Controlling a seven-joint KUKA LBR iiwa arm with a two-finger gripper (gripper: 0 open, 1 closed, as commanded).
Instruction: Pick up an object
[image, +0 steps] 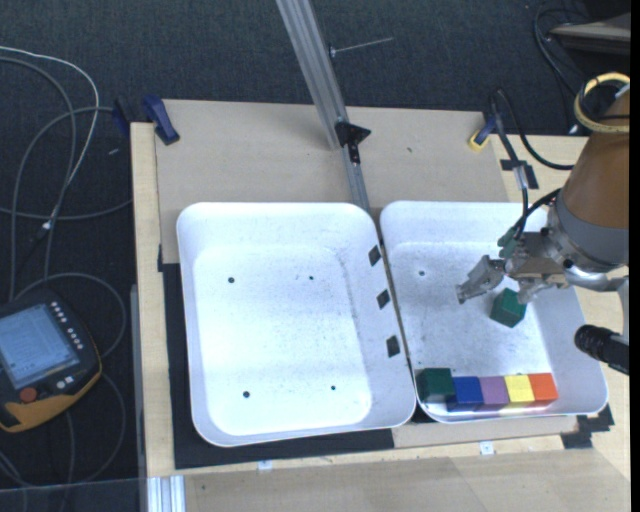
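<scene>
A small dark green cube (508, 309) sits in the right shallow white plastic bin (440, 240), near its middle right, apart from a row of coloured blocks (487, 389) (green, blue, purple, yellow, orange) lined up along the bin's near wall. The two-finger pincer (503, 287) hangs just above and beside the cube, its fingers spread open: one finger (478, 281) reaches out to the left and the other is closer to the cube, which is not between them. The left white bin (200, 240) lies beside it on the tabletop (250, 150). The step in hand looks like the approach before a grasp. The next move probably calls for centring the open fingers over the cube, lowering, then closing squarely on its sides.
</scene>
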